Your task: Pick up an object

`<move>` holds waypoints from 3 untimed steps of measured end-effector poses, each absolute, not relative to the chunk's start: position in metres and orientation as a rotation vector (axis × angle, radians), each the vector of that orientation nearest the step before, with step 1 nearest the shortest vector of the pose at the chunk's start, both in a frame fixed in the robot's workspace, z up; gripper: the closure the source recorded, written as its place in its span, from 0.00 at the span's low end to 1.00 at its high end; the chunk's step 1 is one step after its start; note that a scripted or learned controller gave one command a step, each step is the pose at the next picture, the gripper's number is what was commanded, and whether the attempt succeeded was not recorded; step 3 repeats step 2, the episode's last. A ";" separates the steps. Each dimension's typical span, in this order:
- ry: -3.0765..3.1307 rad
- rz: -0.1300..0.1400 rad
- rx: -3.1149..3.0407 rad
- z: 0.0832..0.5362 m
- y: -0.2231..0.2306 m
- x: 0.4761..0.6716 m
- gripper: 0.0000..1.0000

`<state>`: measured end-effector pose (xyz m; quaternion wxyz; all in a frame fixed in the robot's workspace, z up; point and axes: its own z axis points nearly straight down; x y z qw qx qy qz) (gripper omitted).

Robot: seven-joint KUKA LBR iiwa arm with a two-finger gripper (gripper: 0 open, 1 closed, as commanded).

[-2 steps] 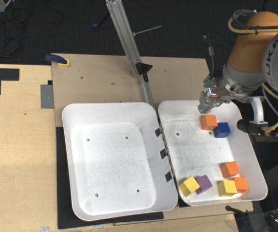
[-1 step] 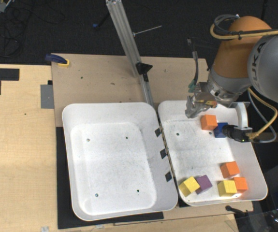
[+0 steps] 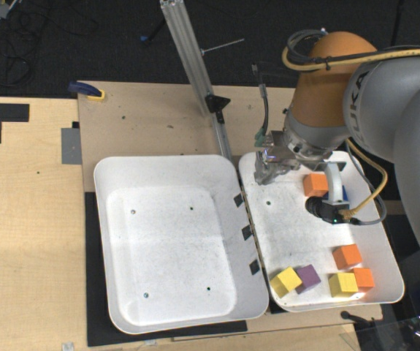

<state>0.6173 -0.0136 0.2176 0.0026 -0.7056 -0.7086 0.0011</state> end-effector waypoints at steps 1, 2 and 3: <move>-2.222 0.004 -2.214 0.210 0.037 0.614 1.00; -2.221 0.005 -2.213 0.206 0.092 0.607 1.00; -2.221 0.005 -2.213 0.206 0.092 0.607 1.00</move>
